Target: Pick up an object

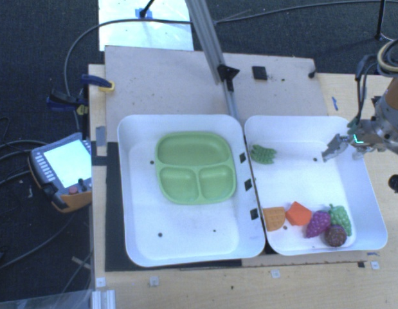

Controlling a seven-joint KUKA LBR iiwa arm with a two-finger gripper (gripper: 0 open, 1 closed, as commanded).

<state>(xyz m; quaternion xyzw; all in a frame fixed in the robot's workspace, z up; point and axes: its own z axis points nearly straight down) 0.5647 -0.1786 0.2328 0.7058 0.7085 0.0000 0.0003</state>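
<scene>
My fingers (337,145) hung over the right bin's (295,131) far right side; I couldn't tell whether they were spread or closed. Nearest the camera lay the toys, below and left of me: grapes (317,223), orange block (299,214), cracker (274,218). Farther left, the green piece (263,154). Beyond, the green plate (195,167) sat in the left bin (141,192).

right bin (353,179) | green toy (263,153) far-left | orange wedge (273,218), red block (299,214), grapes (328,223) near edge
</scene>
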